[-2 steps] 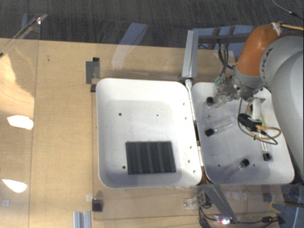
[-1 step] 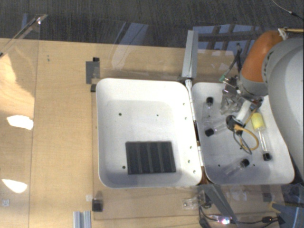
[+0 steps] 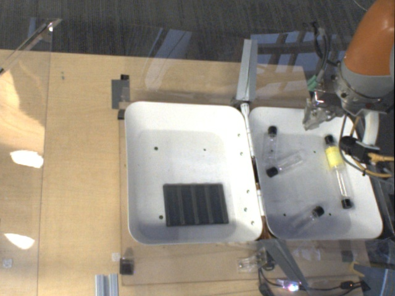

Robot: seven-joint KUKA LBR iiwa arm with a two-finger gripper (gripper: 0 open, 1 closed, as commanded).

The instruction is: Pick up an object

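White left bin [image 3: 142, 165] — dark ribbed tray [image 3: 195, 204], right bin [image 3: 370, 217] — clear capped tubes [image 3: 284, 164]

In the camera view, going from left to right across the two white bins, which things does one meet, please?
Left bin → dark ridged block → right bin → clear vial with black cap → yellow-filled tube.
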